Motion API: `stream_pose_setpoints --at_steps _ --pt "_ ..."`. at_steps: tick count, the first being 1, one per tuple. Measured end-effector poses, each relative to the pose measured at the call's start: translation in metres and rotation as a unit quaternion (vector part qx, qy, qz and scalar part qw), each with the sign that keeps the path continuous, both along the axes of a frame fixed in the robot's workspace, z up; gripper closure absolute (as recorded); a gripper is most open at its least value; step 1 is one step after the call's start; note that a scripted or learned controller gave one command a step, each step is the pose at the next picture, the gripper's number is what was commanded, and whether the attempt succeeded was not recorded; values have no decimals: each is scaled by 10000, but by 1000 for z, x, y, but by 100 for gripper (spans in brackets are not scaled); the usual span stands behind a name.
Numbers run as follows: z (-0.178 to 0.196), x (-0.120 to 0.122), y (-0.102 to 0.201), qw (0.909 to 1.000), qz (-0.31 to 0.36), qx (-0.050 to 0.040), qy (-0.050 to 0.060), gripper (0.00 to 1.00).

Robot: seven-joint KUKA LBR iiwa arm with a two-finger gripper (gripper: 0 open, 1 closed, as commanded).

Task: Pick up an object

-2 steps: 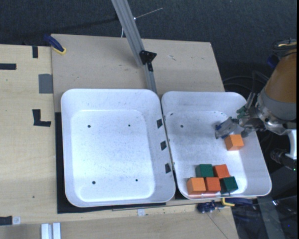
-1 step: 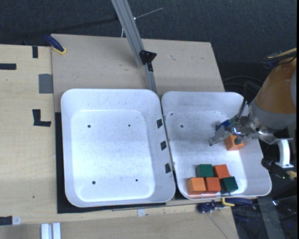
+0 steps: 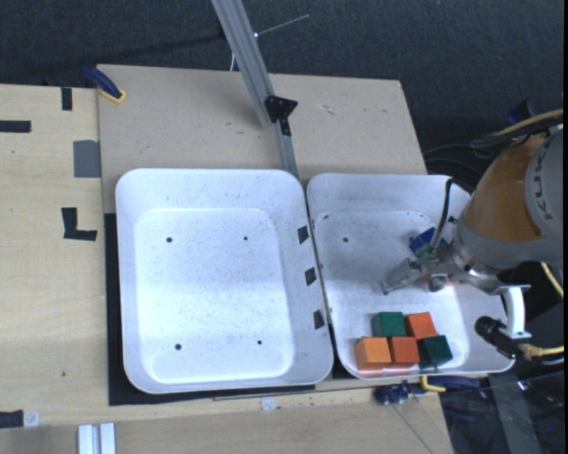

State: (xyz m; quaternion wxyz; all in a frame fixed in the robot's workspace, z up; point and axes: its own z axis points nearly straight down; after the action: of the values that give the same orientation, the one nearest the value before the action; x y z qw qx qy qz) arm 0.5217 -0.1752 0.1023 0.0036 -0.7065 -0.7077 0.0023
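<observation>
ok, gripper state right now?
Gripper: cannot be told. It hangs over the right bin, above the blocks, nothing visibly held.

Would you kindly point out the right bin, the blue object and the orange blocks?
Right bin (image 3: 360,206): camera view, bare floor.
Blue object (image 3: 421,243): camera view, its middle.
Orange blocks (image 3: 373,351): camera view, leftmost block's top.

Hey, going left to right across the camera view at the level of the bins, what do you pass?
Wooden bench top → left white bin → right white bin → cluster of orange and green blocks → the arm's orange band.
</observation>
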Motion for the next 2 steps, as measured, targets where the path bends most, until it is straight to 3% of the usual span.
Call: stream_pose_setpoints --at_steps 1,2 --pt "13 1 0 10000 7 2 -21 100" --pt "58 1 9 10000 4 -12 -55 100"
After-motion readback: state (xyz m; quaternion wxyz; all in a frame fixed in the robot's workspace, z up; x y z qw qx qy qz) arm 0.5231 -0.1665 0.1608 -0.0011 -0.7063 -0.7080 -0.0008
